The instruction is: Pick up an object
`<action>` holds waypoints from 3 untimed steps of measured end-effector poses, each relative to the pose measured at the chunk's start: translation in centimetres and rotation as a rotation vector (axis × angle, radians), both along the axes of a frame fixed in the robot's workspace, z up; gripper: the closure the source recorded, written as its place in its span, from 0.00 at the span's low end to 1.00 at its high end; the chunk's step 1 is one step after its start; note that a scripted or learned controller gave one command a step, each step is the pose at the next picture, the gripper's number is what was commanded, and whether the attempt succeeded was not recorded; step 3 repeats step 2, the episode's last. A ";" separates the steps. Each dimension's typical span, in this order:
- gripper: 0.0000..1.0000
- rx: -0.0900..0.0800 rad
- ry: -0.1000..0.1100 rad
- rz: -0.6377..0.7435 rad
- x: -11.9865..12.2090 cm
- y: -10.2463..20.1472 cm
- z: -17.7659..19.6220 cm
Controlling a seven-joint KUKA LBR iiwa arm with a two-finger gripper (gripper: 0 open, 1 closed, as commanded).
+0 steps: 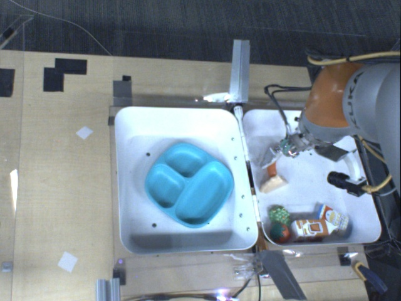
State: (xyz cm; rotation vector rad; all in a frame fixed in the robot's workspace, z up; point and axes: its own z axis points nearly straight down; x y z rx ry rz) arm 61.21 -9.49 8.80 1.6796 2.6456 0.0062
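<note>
my gripper [287, 148] hangs in the right bin [369, 231], whether apart or together i cannot tell; the wedge of food [273, 179] lies just below-left of it.

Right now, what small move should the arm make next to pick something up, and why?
Probably lower the gripper a little toward the wedge-shaped food piece, which lies just below it in the right bin. The carton and the green item lie farther off, at the near edge.
</note>
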 end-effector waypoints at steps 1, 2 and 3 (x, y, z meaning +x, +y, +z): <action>1.00 -0.002 -0.011 0.002 0.4 0.0 1.4; 1.00 0.002 0.002 -0.143 1.3 8.5 11.7; 1.00 0.002 0.002 -0.143 1.3 8.5 11.7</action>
